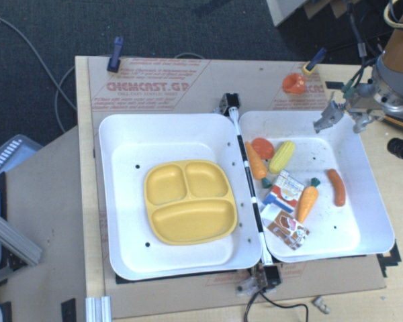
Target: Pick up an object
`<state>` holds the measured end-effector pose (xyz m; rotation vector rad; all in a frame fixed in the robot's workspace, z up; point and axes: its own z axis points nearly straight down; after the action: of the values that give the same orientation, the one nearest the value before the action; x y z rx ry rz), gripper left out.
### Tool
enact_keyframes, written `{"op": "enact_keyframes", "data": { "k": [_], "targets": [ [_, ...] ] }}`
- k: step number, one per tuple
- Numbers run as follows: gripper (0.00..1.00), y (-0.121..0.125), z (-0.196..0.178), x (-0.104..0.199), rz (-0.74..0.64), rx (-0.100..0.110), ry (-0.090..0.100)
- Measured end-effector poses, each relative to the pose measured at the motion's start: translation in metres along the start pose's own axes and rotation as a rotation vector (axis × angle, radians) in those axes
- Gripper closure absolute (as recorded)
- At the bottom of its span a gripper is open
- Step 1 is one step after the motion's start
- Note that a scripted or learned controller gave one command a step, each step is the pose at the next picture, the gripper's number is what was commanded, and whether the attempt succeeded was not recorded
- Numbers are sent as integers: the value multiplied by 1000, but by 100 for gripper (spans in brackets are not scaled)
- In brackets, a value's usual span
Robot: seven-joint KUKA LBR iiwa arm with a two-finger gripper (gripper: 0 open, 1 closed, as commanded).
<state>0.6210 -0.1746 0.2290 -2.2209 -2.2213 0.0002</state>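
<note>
Two white bins sit side by side on the counter (pixel 87 180). Nearest the camera, in the right bin (pixel 363 227), a small printed snack packet (pixel 287 227) lies well below and to the left of the jaws (pixel 341 118), with a second red, white and blue packet (pixel 283 190) just above it. A toy carrot (pixel 306 202) lies tilted beside those packets, and a toy sausage (pixel 336 187) rests apart from it, below the jaws and nearly under them. Further up, a toy corn cob (pixel 281 156) lies beside a red toy tomato (pixel 262 147), and an orange carrot-like piece (pixel 255 162) runs along the bin's left wall; all three are to the left of the jaws and lower in the view. The left bin (pixel 121 146), far to the left of the jaws, holds a yellow divided plate (pixel 189 201). The jaws hang released over the right bin's upper right corner, fingers spread, nothing between them. Beyond the bins, a small orange-red object (pixel 295 84) rests on the counter up and left of the jaws, and a blue clamp (pixel 114 54) grips the far left edge.
</note>
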Motion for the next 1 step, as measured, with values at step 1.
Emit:
{"op": "enact_keyframes", "data": {
  "k": [1],
  "targets": [
    [0, -18, 145, 62, 0, -1, 0]
  ]
}}
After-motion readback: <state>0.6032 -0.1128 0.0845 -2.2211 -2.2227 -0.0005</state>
